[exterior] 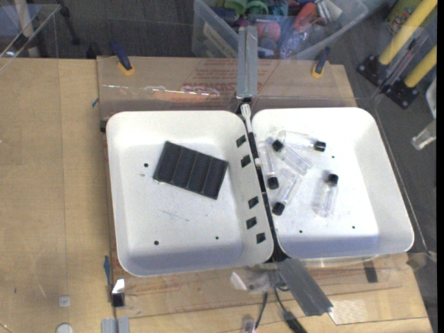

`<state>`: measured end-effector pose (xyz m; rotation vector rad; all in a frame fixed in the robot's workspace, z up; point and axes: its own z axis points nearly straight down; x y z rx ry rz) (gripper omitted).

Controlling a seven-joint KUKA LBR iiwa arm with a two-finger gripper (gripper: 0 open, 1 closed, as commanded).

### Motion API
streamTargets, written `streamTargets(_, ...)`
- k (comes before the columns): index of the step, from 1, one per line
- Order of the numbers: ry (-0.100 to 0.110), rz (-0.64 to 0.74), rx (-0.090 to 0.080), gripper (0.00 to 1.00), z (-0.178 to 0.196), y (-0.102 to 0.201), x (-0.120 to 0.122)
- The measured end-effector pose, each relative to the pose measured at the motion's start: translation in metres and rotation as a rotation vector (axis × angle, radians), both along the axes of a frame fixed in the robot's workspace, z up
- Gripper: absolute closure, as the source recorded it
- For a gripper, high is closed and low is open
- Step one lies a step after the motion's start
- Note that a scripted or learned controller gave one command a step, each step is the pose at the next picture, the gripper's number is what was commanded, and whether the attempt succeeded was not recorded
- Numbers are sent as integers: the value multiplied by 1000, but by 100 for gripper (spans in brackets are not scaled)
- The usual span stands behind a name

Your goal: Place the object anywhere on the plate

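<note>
A dark grey ribbed rectangular plate point(190, 170) lies flat in the left bin point(139, 241), a little above its middle and turned slightly clockwise. Several clear plastic vials with black caps lie scattered in the right bin point(368, 220). One vial point(303, 143) lies near the top. A cluster of vials point(284, 172) sits close to the bin's left wall. One more vial point(325, 194) lies apart, to the right of the cluster.
A strip with black clips point(251, 186) runs between the two bins. A clear tub of colourful toys point(277, 9) stands behind the bins. Yellow tubes on a black stand point(406, 40) are at the back right. Bare wooden bench point(48, 186) lies to the left.
</note>
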<state>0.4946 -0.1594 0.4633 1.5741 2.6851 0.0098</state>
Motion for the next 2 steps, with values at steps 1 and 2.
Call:
streamTargets(1, -6, 1, -2, 100, 11, 0, 1)
streamTargets(2, -6, 1, -2, 0, 11, 0, 1)
